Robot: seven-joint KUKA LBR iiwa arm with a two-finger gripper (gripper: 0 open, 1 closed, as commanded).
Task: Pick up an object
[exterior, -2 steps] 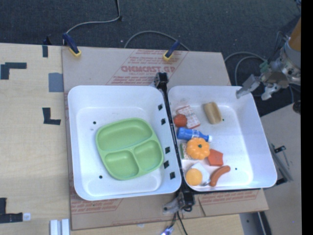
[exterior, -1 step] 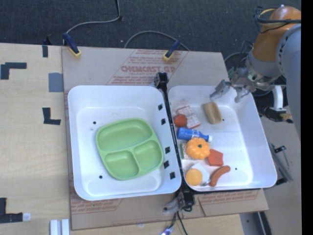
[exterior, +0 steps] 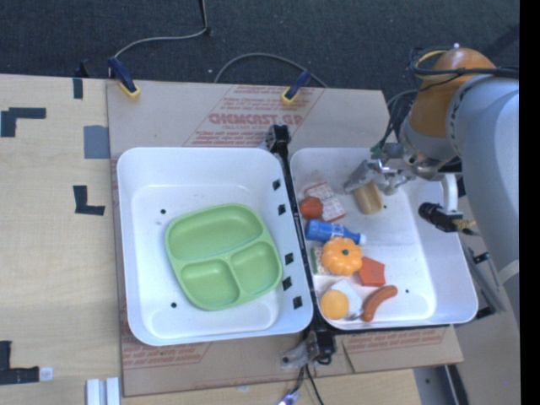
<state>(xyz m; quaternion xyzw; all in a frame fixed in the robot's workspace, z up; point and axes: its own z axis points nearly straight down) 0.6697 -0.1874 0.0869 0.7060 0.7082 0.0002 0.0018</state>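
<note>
My gripper (exterior: 377, 178) is low over the back of the right bin (exterior: 439, 285). A small tan cylinder (exterior: 369, 199) sits right under it, touching or nearly touching it; whether it is gripped is unclear. Along the bin's left side lie a red round piece (exterior: 311, 208), a white and red packet (exterior: 329, 199), a blue bottle (exterior: 332, 231), an orange pumpkin (exterior: 342, 256), a red block (exterior: 372, 272), an orange ball (exterior: 335, 303) and a red sausage (exterior: 379, 302).
The left bin (exterior: 143, 184) holds a green divided plate (exterior: 224, 254). A black divider with clips (exterior: 289, 218) runs between the bins. The grey arm (exterior: 472, 142) and a black fitting (exterior: 439, 216) overhang the right bin's right side. Cables cross the cardboard behind.
</note>
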